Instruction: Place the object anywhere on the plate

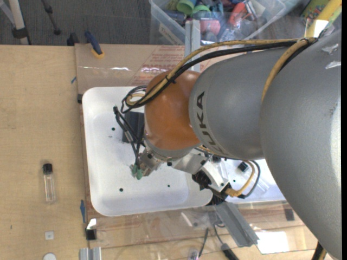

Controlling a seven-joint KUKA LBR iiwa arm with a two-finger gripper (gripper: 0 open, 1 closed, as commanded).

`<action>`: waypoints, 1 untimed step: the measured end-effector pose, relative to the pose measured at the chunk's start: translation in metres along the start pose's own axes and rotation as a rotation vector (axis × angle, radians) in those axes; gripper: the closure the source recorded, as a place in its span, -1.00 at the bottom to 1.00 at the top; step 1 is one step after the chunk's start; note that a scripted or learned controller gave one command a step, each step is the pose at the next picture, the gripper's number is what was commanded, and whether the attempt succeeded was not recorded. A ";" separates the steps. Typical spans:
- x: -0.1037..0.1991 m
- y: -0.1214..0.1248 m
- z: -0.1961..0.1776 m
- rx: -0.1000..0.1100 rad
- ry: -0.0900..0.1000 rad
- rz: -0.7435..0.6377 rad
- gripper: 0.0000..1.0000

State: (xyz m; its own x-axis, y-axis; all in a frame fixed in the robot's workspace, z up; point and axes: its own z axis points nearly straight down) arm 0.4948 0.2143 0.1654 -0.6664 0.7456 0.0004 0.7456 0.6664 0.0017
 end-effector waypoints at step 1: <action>0.012 -0.009 0.072 -0.003 0.001 0.355 1.00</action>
State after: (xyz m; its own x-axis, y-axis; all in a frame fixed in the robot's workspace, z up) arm 0.4802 0.2170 0.0933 -0.3654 0.9308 0.0020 0.9308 0.3654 0.0041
